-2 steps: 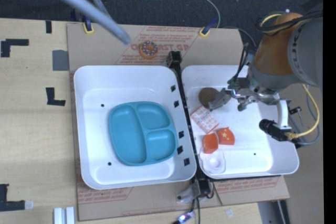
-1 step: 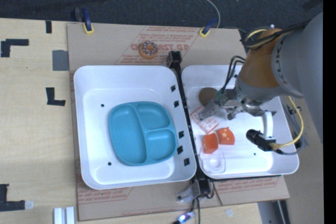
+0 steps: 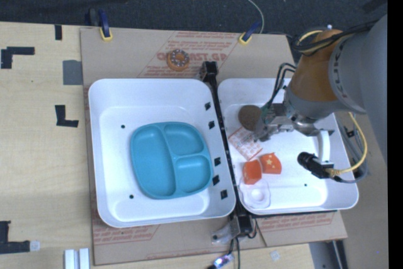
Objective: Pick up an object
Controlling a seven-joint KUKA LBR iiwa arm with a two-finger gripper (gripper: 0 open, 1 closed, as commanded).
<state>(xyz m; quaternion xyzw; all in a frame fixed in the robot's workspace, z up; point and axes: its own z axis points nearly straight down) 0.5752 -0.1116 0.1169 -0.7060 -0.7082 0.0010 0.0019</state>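
Camera view: gripper (image 3: 263, 129), state I cannot tell, hangs just beside the brown round object (image 3: 249, 116).

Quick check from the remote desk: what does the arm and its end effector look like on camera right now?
The arm is bulky and rounded, grey, with an orange band above the wrist. Thin cables, one yellowish, loop beside it. The end effector is a small dark and metallic assembly; its details are too small to make out.
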